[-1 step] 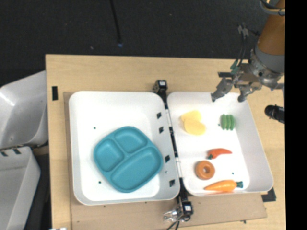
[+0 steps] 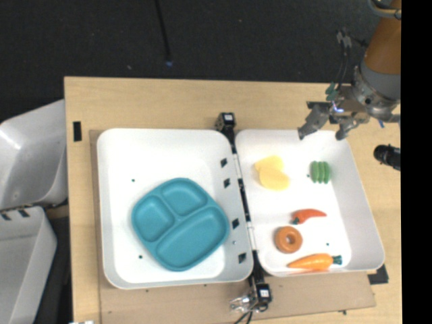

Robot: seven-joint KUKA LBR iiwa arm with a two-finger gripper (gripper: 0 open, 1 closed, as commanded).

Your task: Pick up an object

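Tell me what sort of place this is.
Probably a robot lab's picking bench: two white bins side by side on a wooden board, toy food such as a carrot and doughnut, and a pincer overhead.

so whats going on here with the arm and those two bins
A grey KUKA arm's gripper hovers open over the far edge of the right white bin, holding nothing. That bin holds a yellow lump, green ridged piece, red chilli, orange ring and carrot. The left white bin holds a teal divided plate.
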